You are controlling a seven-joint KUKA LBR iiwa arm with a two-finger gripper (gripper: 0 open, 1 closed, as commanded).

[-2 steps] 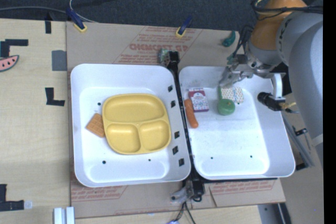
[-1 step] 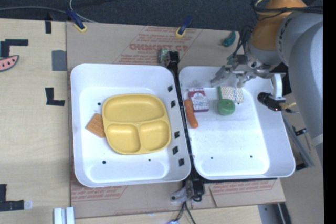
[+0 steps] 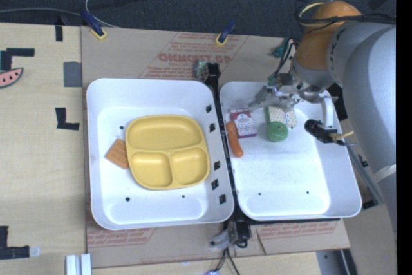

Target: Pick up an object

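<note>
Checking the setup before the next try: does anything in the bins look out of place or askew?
Only small things. The tan cracker-like piece in the left bin is partly tucked under the yellow divided plate. The orange carrot-like item lies against the right bin's left wall. Nothing looks spilled or damaged.

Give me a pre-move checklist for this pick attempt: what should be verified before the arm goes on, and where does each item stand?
1. Gripper is over the right bin: ok, at its far end.
2. Anything held between the fingers: cannot tell, the wrist hides them.
3. Green object within reach: ok, it lies just below the gripper.
4. Green object free of neighbours: not ok, a patterned item touches it.
5. Other candidates: ok, a small red-and-white packet and an orange carrot-like piece lie by the left wall.
6. Yellow divided tray out of the way: ok, in the left bin.
</note>
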